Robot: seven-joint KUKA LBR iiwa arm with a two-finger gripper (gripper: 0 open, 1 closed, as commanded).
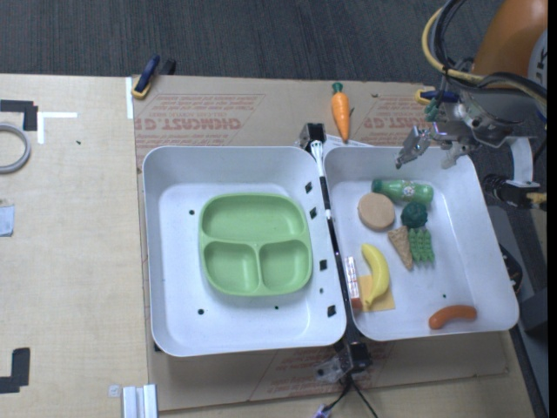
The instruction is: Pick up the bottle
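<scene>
The green bottle (402,189) lies on its side in the far part of the right bin (487,233), its white-capped end pointing right. My gripper (432,153) hangs over the bin's far rim, just above and slightly right of the bottle and apart from it. Its two fingers are spread open with nothing between them.
Near the bottle lie a tan round bun (376,212), a broccoli piece (415,215), a cone with a green brush-like piece (411,246), a banana (376,273) and a sausage (452,316). The left bin holds a green divided plate (257,244). A carrot (339,110) lies outside on the cardboard.
</scene>
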